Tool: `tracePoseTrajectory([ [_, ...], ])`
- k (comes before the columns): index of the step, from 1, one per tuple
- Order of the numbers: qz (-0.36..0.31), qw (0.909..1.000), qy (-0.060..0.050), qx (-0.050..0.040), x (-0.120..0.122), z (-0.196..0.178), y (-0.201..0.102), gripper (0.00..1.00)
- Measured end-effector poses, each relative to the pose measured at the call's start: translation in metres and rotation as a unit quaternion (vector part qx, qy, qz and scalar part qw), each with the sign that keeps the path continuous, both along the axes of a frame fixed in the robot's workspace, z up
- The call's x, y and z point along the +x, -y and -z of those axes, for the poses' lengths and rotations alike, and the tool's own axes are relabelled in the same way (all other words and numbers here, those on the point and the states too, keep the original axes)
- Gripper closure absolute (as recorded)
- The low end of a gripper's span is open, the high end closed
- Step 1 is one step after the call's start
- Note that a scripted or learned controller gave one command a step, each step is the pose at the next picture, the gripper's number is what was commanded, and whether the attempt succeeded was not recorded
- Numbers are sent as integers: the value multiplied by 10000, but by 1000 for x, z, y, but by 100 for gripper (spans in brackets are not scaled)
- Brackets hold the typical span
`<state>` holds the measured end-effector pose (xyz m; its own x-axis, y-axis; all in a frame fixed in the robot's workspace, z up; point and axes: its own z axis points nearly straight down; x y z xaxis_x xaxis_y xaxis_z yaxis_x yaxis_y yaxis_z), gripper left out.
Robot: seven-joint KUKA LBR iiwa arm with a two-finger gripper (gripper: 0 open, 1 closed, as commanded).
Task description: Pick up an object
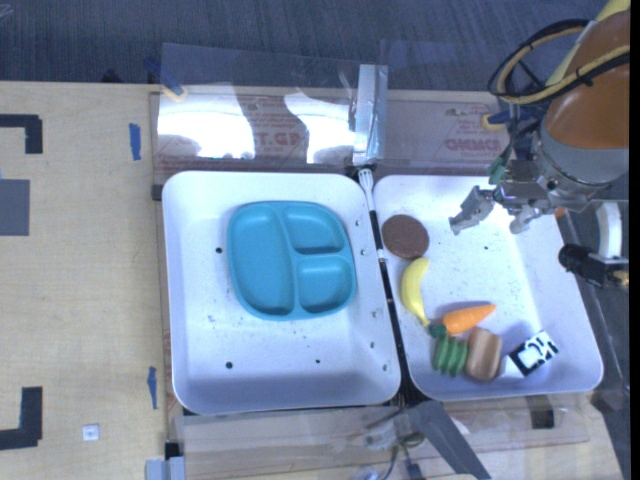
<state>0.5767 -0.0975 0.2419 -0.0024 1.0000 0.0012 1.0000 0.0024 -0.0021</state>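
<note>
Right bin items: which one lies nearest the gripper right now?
The brown round cookie, at the bin's upper left, is nearest the open gripper. The banana, carrot and the rest lie lower, toward the near edge.

A robotics laboratory or test cell is indicated rather than a home or kitchen. Two shallow white bins, the left bin (190, 298) and the right bin (570, 308), are set side by side on a pale plywood bench (70, 268) marked with black squares and strips of blue tape (135, 140), and a clear plastic sheet (260, 118) is taped up behind them over grey carpet (300, 8). Only toy food, such as a plastic banana (414, 288) and carrot (468, 318), and a block printed with a black-and-white tag (533, 352) are laid out, while a cabled industrial arm (585, 118) is mounted at the right.
</note>
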Motion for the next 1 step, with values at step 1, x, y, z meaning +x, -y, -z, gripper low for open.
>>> tracePoseTrajectory([
  [1, -3, 10000, 15, 0, 1, -11, 0, 100],
])
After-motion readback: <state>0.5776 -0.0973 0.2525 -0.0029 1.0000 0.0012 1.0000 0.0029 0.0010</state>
